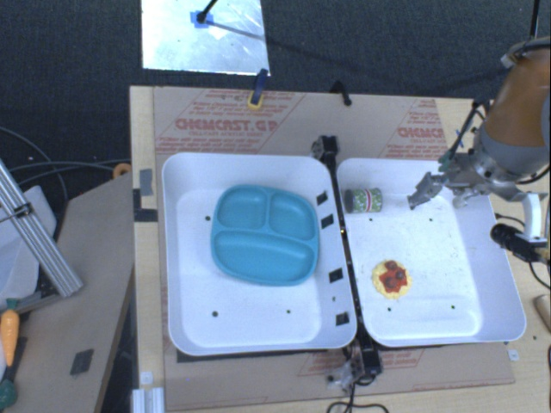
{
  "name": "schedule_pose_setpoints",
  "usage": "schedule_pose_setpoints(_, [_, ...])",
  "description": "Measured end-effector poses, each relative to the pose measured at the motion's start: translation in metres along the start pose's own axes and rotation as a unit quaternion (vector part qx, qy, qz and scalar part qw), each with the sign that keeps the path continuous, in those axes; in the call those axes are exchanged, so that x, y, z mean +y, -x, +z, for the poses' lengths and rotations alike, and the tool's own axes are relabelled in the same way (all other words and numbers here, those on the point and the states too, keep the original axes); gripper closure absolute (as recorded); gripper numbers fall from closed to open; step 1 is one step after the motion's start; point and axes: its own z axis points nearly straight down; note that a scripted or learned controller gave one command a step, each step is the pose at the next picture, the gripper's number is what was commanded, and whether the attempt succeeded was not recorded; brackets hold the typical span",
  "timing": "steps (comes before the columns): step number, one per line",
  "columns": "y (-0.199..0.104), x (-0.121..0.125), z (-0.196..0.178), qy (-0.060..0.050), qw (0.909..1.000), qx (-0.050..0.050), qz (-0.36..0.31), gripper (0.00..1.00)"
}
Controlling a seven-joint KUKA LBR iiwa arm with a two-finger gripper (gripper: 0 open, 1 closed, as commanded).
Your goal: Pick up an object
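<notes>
I count two white bins on the bench: the one under my gripper [428,189] is the right bin [491,274], and the left bin [185,256] lies beyond it, away from my arm. Past my fingertips, toward the divider, lies one small green-and-white can [364,200]. Below my gripper, nearer the front rim, sits one small round yellow piece topped with red [392,279], perhaps a toy pizza, though it is too small to be sure. Farther off in the left bin rests one blue divided plate [264,235] with three compartments.

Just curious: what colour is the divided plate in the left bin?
Light blue; the plate shows best in the camera view.
</notes>
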Motion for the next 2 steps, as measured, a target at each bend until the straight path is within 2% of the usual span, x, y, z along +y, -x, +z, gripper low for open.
schedule_pose_setpoints(1, [0.01, -0.089, 0.078, -0.007, 1.0, 0.002, 0.003, 0.0])
schedule_pose_setpoints(2, [-0.061, -0.02, 0.112, 0.001, 1.0, 0.002, -0.005, 0.0])
